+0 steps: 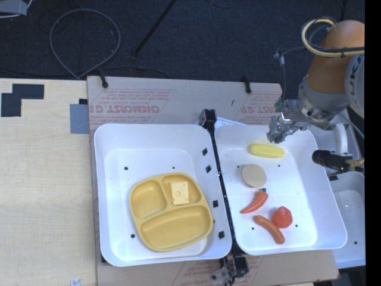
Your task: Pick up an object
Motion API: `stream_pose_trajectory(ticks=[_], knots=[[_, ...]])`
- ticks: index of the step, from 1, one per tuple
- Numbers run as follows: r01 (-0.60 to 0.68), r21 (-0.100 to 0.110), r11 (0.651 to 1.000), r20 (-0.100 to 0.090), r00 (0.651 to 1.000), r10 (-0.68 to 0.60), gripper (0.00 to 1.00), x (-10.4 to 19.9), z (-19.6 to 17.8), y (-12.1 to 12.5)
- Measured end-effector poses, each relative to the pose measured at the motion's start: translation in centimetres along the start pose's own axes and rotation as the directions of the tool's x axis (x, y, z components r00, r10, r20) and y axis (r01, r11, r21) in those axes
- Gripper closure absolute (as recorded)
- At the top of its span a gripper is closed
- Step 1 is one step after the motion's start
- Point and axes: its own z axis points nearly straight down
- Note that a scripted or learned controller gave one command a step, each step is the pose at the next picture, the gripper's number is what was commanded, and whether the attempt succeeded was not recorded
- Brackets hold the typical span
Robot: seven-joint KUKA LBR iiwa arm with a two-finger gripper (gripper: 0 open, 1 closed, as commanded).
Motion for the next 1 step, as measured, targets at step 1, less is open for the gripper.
stream_pose_trajectory(ticks=[1], knots=[[0.004,0.001,1.000,-0.002,1.000,-0.004,1.00,5.88,-0.80,0.32]])
